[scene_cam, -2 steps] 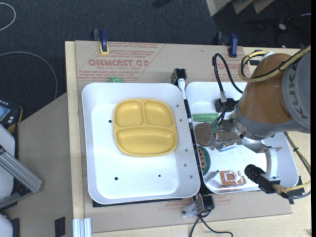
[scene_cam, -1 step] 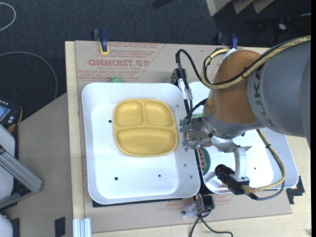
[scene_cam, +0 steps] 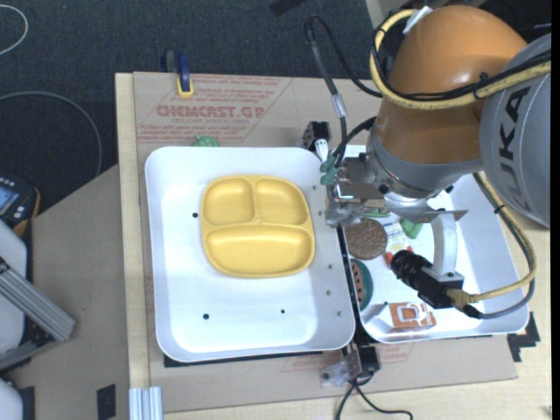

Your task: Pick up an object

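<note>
On the bench (scene_cam: 219, 103), in right bin (scene_cam: 490, 261), centre gripper (scene_cam: 357, 206) over brown disc (scene_cam: 365, 239) before closing; impossible to tell its opening.

The left bin (scene_cam: 175, 304) has its widest open floor at 6 o'clock of the yellow plate (scene_cam: 258, 226). A fair strip lies at 9 o'clock, and thinner ones at 12 and 3. The right bin (scene_cam: 494, 318) is crowded. The arm (scene_cam: 437, 86) hangs over its upper half, and a brown disc (scene_cam: 366, 239), a green-rimmed slice (scene_cam: 360, 283) and an orange packet (scene_cam: 411, 316) sit close together along its left side. Bare floor shows at the packet's 2 o'clock.
</note>
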